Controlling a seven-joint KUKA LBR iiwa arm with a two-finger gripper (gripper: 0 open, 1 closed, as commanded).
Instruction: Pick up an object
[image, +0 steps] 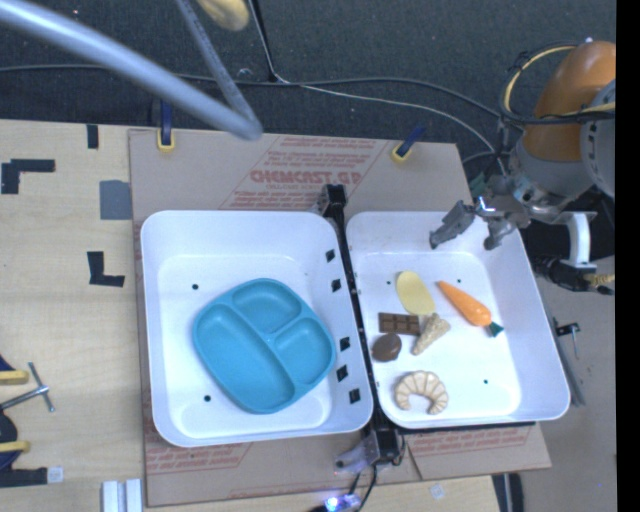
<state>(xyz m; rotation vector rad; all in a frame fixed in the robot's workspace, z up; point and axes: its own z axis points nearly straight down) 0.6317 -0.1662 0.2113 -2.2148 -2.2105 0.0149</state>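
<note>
Jaws (473, 226) spread wide, two dark fingers splayed apart with nothing between them, poised over the upper right corner of the right bin (535, 330). Arm (575, 90) comes in from the right edge, grey with its orange band showing above the wrist.

Right bin contents, clustered near its middle and well below the fingers:
- pale yellow oval piece (414, 292), uppermost of the group
- toy carrot (466, 305) just to its right, lying at a slant, green tip toward the lower right
- brown chocolate bar (398, 323) below the yellow piece
- small tan wedge (431, 333) touching or nearly touching the bar's right end
- round brown piece (386, 347) just under the bar
- croissant (421, 391) lowest, set apart from the others

Left bin (165, 300) holds a blue divided plate (262, 344), three compartments, sitting at an angle.

Both bins rest side by side on a cardboard sheet (300, 170) with red print, on the wooden table (60, 330). Black cables (400, 90) run across the dark floor above.
</note>
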